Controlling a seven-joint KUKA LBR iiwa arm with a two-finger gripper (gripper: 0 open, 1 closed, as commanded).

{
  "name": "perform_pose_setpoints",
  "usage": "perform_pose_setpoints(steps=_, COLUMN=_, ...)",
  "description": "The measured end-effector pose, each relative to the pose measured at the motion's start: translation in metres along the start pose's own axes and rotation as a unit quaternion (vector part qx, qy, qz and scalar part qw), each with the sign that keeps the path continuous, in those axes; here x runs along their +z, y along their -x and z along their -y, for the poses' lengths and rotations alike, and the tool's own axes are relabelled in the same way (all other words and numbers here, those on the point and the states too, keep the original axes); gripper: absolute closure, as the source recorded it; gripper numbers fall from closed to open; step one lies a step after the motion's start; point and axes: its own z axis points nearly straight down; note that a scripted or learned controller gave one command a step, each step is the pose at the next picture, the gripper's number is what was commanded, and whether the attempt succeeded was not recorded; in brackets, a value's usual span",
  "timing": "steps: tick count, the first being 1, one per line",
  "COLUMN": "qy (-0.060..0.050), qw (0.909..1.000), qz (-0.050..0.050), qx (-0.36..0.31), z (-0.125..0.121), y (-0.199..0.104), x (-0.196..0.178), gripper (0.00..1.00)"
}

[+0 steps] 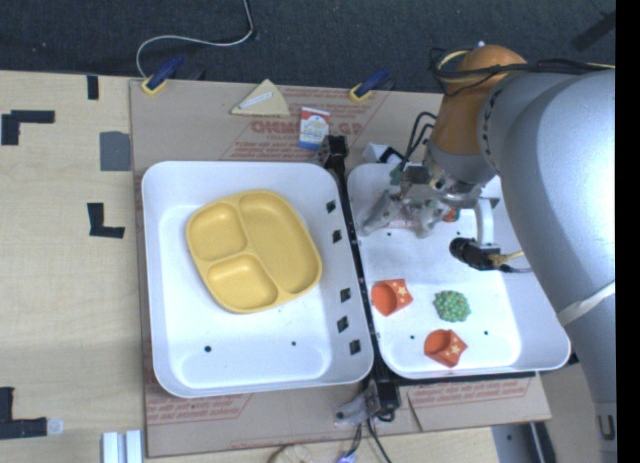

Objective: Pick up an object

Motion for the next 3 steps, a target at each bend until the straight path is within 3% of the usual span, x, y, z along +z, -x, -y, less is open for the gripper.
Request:
perform_pose_setpoints(steps=1, qy=0.033, qw=0.9994, qz=0.006, qx=-0.006, z=-0.011, y=-0.002, x=-0.005, gripper=0.00)
perform_pose_setpoints(steps=2, qy=0.033, qw=0.9994, qz=0.007, qx=-0.007, z=-0.011, y=-0.002, x=-0.015, gripper=1.00)
perform_pose_setpoints(steps=3, qy=0.033, qw=0.9994, qz=0.008, qx=-0.007, z=-0.011, y=-0.002, x=-0.014, gripper=0.00)
